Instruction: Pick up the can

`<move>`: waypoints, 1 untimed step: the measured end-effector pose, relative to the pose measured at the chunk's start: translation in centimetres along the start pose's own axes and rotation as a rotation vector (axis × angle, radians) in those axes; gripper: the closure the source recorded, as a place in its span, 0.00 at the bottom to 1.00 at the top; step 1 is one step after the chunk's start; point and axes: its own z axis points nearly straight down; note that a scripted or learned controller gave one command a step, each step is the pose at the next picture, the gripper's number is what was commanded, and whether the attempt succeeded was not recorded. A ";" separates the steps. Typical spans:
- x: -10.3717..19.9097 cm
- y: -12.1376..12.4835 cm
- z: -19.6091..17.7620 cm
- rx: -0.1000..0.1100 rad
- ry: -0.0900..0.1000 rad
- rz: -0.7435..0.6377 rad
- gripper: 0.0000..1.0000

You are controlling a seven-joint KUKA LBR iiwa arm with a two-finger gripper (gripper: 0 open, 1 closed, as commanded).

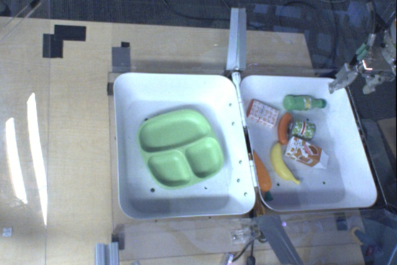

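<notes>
Can (303, 128), right bin (356, 133): lying among other items, ungrasped.
Between orange sausage (284, 126) and carton (304, 152), below green bottle (303, 102). Claw (363, 74) above bin's far right corner; finger state cannot be told.

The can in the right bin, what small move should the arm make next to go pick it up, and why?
Probably swing the gripper in over the right bin toward the can. The gripper sits at the bin's far right corner, well apart from the can, which lies untouched between the green bottle and the carton.
</notes>
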 end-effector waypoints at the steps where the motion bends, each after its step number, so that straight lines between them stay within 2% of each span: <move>1: 4.7 2.7 9.0 0.000 0.000 -0.018 0.00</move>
